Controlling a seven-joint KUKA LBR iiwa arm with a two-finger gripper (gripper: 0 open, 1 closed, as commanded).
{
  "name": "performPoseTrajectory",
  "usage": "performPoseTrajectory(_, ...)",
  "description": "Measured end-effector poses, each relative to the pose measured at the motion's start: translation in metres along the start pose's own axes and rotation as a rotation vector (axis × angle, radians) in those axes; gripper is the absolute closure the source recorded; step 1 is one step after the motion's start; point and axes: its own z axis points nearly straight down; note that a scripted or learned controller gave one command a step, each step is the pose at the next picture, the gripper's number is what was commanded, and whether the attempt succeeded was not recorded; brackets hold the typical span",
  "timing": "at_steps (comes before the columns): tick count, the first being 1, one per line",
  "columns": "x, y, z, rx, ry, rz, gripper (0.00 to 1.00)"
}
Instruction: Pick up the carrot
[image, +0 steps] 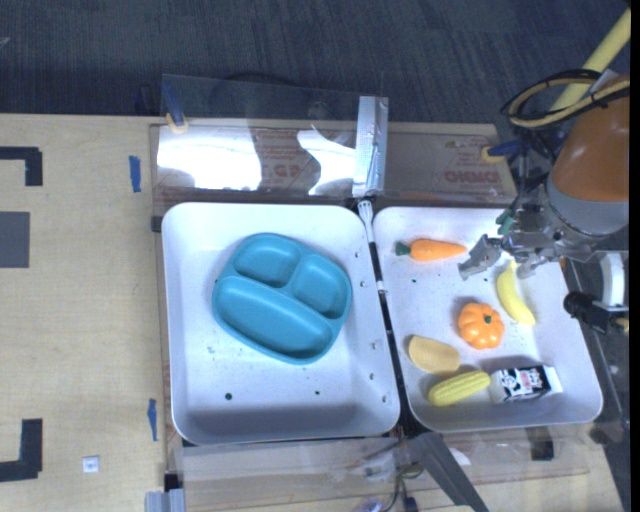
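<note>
Not yet picked up: carrot (433, 250) lying at the top-left of the right bin (585, 395), just beside the pincer (497, 252), open and empty; left to do, closing on it and lifting.

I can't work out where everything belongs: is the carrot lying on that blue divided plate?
No, the carrot lies in the right bin, near its top edge, while the blue plate sits in the left bin.
</note>
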Motion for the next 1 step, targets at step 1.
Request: performPoseTrajectory(1,0.0063,-0.046,0.0818,-0.024,-0.012,-0.269,0.0)
